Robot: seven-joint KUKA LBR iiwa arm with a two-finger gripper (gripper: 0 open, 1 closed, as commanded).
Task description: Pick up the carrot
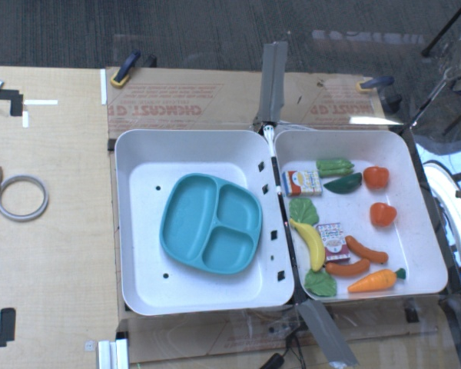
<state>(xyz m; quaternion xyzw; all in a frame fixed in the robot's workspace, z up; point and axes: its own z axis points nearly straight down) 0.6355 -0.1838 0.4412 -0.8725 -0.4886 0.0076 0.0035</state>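
The camera view looks down on two shallow white plastic bins with rounded corners, set side by side on a pale wooden bench. The left bin [131, 206] holds a smooth teal plate [211, 223] with three compartments and softly rounded edges, lying flat near the bin's middle.

The right bin [415, 198] holds glossy toy foods. The carrot [375, 280], a tapered orange cone with a small green top at its right end, lies flat at about 5 o'clock in this bin, close to the front wall. Just at its 10 o'clock lie two reddish-orange sausages [356, 257], curved and smooth, one above the other. A yellow banana [310, 243] curves along the bin's left side, with a green leaf [304, 210] at its 12 o'clock and another green leaf [320, 284] at its 6 o'clock. A small printed carton [333, 239] sits just right of the banana; another carton [303, 183] lies at the bin's 10 o'clock. Two round red tomatoes [378, 197] sit at 2 o'clock, beside a green bean pod [335, 165] and a dark green pepper [343, 183].

A ring of tape [21, 197] lies on the bench far left.

The gripper's state cannot be told.
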